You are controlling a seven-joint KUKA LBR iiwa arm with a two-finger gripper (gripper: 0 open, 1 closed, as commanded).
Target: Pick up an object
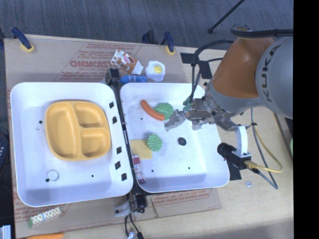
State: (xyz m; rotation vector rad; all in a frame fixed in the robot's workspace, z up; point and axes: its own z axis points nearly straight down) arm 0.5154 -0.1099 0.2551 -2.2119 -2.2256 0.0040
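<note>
Two white bins sit side by side on the bench, and over the right bin [199, 173] the gripper [183, 119] hovers spread and empty beside the orange sausage [151, 110] and green piece [164, 109], so approach seems underway, needing descent onto one.

The grey arm with its orange band reaches in from the right, wrist angled down and leftward. Its gripper [182, 120] hangs low, the two fingers seemingly spread apart, with nothing visibly between them.
</note>
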